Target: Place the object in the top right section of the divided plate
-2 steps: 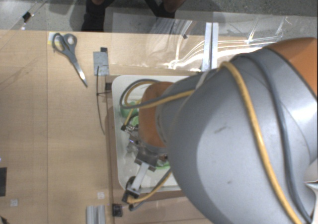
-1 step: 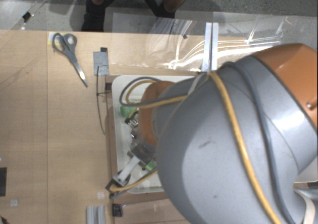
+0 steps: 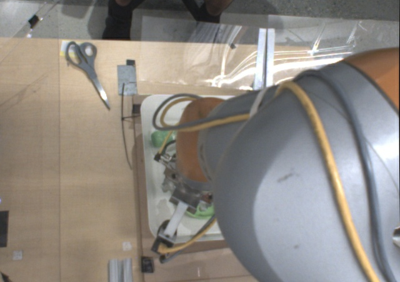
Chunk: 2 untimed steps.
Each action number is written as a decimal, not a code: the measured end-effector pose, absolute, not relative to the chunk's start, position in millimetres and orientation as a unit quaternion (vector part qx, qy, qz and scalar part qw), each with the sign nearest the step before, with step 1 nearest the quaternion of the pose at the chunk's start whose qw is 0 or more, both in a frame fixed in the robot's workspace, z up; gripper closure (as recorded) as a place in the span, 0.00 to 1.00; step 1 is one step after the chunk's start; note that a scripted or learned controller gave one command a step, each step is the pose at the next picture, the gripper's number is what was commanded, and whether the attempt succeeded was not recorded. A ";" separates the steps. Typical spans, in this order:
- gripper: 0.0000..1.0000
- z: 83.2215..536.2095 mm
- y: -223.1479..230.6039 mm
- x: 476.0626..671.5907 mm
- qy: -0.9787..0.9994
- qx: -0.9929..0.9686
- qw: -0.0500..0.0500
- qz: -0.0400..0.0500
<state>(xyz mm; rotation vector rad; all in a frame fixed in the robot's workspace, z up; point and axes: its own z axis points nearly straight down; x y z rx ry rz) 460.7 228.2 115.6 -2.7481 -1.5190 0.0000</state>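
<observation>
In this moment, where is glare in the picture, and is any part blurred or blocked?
Camera view: bright glare streaks lie on the clear sheet along the bench's far edge; the grey arm looms large and soft, close to the lens, blocking most of the white bin; the scissors on the wooden bench look sharp.

The wooden bench [image 3: 69, 174] fills the left and middle of the camera view, pale and light-grained, with a faint seam running top to bottom near its left side. A pair of scissors [image 3: 87, 69] with grey handles lies on it near the far left corner, blades pointing toward the near right. Just right of the scissors sits a small grey metal bracket [image 3: 127, 77]. A shallow white bin [image 3: 147, 168] rests on the bench beside the bracket. Near the front edge lies a small silvery block [image 3: 120, 269], with a small dark piece [image 3: 147, 264] just beside it.
</observation>
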 end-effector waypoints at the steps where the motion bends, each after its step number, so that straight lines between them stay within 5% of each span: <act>1: 0.00 150.5 227.9 461.2 -0.622 -0.783 0.000 -0.001; 2: 0.00 91.9 227.4 468.7 -0.488 -0.873 0.001 -0.001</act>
